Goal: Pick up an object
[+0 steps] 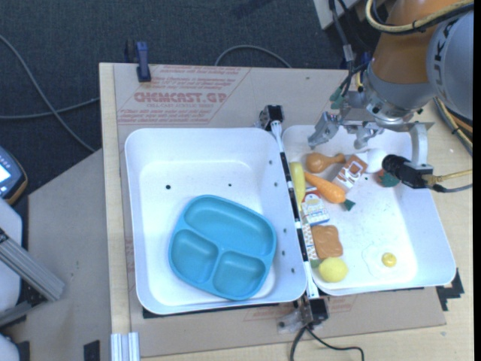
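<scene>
Gripper (346,131) hangs at upper right of frame over the right bin's (428,232) far edge, fingers spread apart, nothing between them. Just below lie 1 carrot (326,188), 1 lemon (333,269). Left bin (150,156) holds 1 blue tray (222,246).

Dark carpet and a pale bench under even light

The floor (60,21) is dark blue-grey carpet, crossed by thin grey cables (45,74) that loop in from the left and the top. On it stands a light wooden bench (113,201), its top partly covered by a brown board (180,96) printed with red lettering. A small blue clamp (141,60) grips the board's far edge. At the far left sit a dark device with an orange rim (9,175) and a slanted grey metal rail (30,265). Lighting is soft, with faint shadows.
</scene>
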`<state>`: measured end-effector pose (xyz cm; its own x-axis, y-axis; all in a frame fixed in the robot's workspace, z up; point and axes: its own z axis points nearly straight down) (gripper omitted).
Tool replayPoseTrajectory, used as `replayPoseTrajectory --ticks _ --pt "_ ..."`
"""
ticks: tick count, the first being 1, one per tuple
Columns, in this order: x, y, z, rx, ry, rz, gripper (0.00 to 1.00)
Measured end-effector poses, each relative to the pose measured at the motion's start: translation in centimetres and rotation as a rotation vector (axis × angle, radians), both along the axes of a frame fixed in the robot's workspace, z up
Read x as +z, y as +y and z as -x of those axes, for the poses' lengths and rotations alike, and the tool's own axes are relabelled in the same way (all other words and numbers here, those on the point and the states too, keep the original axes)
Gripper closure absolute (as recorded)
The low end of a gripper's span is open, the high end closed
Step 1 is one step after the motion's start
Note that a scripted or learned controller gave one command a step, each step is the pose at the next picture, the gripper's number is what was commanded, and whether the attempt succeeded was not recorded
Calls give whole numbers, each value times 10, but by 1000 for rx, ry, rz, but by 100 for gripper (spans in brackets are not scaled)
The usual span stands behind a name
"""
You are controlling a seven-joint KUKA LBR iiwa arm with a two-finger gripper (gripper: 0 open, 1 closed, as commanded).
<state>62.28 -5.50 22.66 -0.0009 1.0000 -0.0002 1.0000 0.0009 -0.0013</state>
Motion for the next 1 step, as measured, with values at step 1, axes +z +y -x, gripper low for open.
replayPoseTrajectory --ticks 1 --pt "-90 -43 -13 -5 9 0 0"
